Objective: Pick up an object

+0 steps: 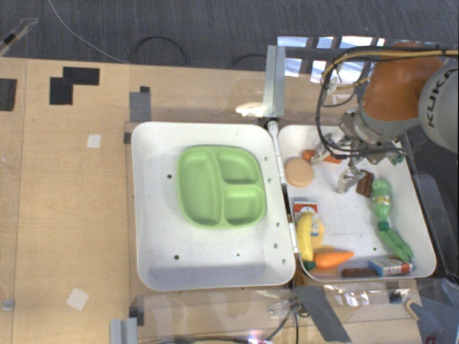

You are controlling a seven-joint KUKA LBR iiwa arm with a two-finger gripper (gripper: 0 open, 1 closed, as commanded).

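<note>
Spanning the pale wooden desk [64,213], two white bins sit side by side before dark carpet. A green divided plate [219,186] lies in the left bin [154,256]. Reaching into the right bin [423,253], the arm lowers its claw [349,180], fingers slightly apart and holding nothing, between a tan bun [299,171] and a green bottle [381,198].

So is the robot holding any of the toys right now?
I cannot tell. The hand hangs low in the right white bin, beside the small brown block and the green plastic bottle, but no toy shows in it.
</note>
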